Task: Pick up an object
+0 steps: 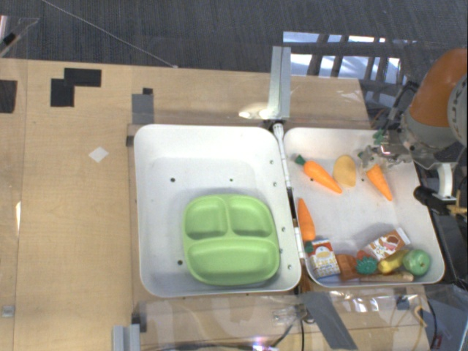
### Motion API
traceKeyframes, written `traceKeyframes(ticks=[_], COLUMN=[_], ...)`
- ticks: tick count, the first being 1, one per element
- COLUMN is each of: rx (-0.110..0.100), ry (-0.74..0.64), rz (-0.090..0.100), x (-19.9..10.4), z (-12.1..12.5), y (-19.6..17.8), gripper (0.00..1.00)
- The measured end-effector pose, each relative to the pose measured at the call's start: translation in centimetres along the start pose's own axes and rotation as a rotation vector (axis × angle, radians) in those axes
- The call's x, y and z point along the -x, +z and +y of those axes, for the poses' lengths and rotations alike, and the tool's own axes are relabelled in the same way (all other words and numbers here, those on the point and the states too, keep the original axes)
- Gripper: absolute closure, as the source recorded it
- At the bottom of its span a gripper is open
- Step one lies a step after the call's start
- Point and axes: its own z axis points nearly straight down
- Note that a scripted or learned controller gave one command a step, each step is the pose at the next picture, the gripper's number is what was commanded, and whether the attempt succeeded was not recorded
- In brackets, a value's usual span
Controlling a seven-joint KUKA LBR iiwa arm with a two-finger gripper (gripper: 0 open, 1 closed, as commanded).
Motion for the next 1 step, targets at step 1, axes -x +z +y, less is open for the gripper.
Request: traceKeyframes(ticks=[1], rx=[-0.005], ry=[-0.095], rz=[0.004], x=[-5.86], z=[-0.4], y=[-11.47], gripper=[1.0])
